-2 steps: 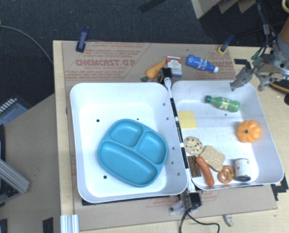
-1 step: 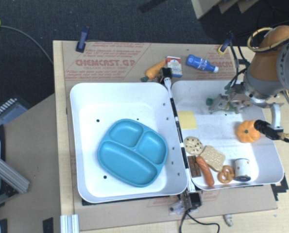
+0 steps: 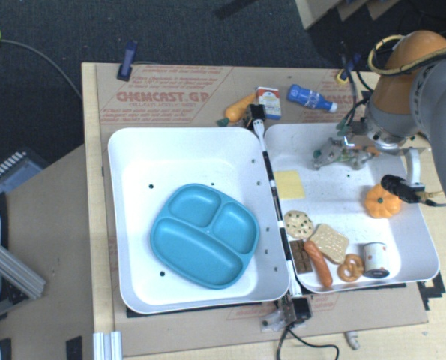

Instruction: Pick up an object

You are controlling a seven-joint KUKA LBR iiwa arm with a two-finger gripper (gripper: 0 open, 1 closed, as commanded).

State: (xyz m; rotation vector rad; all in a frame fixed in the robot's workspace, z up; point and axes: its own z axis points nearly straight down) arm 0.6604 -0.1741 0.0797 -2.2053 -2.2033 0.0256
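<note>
Right bin (toy food); hand above.

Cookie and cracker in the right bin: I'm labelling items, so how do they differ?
The cookie is round with dark specks; the cracker is square, plain tan and larger. The cookie lies against the bin's left wall; the cracker sits further in, beside the sausage. Both lie flat.
</note>
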